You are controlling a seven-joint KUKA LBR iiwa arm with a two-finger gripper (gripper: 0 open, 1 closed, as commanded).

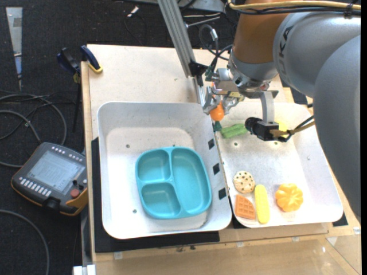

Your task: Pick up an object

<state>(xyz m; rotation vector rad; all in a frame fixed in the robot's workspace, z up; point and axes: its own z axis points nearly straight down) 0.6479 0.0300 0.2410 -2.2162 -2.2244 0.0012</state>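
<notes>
Gripper [219,103] sits at the far edge of the right bin [321,171], right by the wall between the bins, with a small orange piece [217,113] at its tip. It looks pinched between the fingers, though the view is cluttered, so I can't be sure. The piece looks like light, rigid plastic toy food, rounded and probably slick, so grip it across the middle (an end pinch could squirt it out). A green piece [233,131] lies just beside and nearer the camera. Cookie [243,181], waffle [245,207], yellow corn [261,203] and orange pumpkin-like piece [288,197] are well apart, near the front. The teal tray [172,182] is in the left bin.
</notes>
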